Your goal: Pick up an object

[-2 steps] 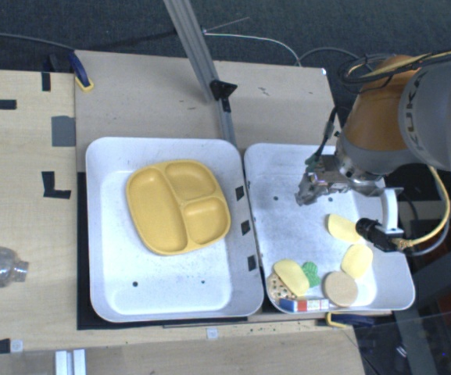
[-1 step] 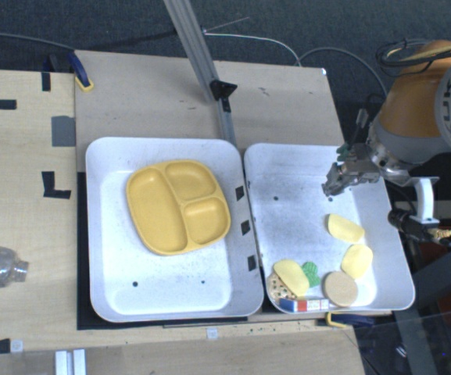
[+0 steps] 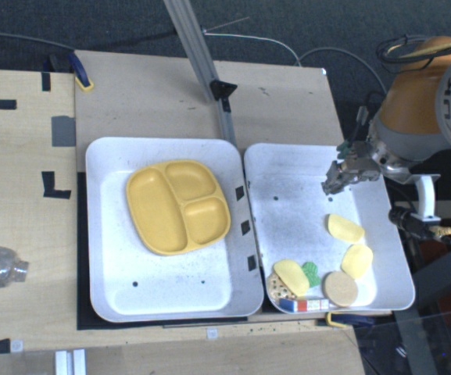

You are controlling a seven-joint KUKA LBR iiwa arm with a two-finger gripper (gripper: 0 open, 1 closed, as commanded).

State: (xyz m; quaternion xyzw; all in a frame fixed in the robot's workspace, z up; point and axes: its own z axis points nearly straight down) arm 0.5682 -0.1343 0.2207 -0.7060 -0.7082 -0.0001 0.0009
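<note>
Spanning the bench (image 3: 170, 108): two shallow white bins, speckled and scuffed. Filling the left bin (image 3: 104, 233), a glossy yellow three-compartment plate (image 3: 178, 205). Clustered at the right bin's (image 3: 288, 178) near right corner, smooth yellow lumps (image 3: 345, 227), a tan disc (image 3: 340, 288), a small green piece (image 3: 310, 272). Hovering near its far right edge, dark metal gripper (image 3: 336, 180), finger spacing impossible to judge, nothing visibly held.
</note>
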